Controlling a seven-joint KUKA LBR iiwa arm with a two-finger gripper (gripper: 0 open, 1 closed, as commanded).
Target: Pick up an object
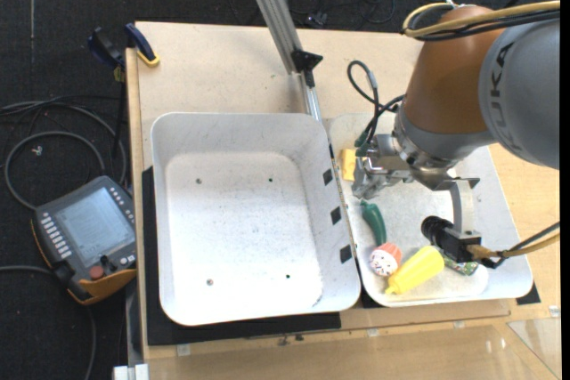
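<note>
My gripper (pixel 368 182) hangs low over the left side of the right bin (pixel 508 276), close to the wall between the two bins. Just below it lies a small green object (pixel 372 219). Part of a yellow piece (pixel 347 163) shows at the gripper's left, against the bin's edge; whether the two touch I cannot tell. Nearer the front of the same bin sit a small white and red round object (pixel 385 260) and a yellow oblong object (pixel 415 270). The arm's grey and orange wrist hides the back of the right bin.
The left bin (pixel 178 147) stands beside the right one, sharing a raised rim. A slanted metal rail (pixel 276 9) runs from the back of the bench down to the bins. A teach pendant (pixel 85 236) lies on the floor at left.
</note>
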